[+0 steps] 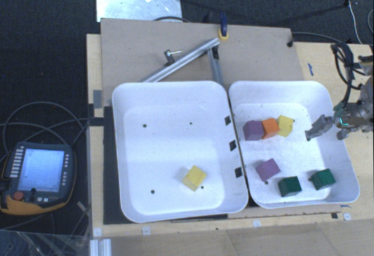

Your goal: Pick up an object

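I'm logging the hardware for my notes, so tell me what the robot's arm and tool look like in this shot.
The tool looks like dull grey metal, angular and blocky, at the right bin's right rim. Behind it sits a grey wrist body with a small teal-green spot. Dark cables loop above it near the frame edge. Finer markings are too blurred to read.

Gripper (318,128) hangs over the right bin (315,90) near its right wall, nothing between its fingers. Below it in that bin: a purple block (253,130), orange block (270,128) and yellow block (285,125) touching in a row, another purple cube (267,169), two green blocks (288,186) (322,179). In the left bin (169,94), one yellow cube (194,177) alone.
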`<state>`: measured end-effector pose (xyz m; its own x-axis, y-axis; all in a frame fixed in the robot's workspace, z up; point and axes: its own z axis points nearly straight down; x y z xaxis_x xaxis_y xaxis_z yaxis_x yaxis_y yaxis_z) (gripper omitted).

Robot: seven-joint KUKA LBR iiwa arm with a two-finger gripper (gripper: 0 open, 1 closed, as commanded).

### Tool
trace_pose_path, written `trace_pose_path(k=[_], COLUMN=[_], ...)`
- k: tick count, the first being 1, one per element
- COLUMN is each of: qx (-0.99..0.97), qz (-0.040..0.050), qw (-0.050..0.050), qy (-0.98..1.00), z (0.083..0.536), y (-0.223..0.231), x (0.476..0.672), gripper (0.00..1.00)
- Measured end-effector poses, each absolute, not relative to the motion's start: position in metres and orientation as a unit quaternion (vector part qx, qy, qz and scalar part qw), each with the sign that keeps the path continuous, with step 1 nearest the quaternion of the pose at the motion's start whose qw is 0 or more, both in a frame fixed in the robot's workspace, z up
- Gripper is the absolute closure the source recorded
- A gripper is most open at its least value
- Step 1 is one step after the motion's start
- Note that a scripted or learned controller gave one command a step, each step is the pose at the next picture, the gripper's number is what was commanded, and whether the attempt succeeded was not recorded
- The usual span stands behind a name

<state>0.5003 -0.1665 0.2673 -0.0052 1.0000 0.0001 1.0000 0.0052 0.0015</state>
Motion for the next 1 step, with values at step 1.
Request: trace_pose_path(k=[1], qx=[0.706], qz=[0.0008], qw=[0.001], qy=[0.709], z=[0.2675], y=[-0.1666], x=[0.5004], gripper=[0.0])
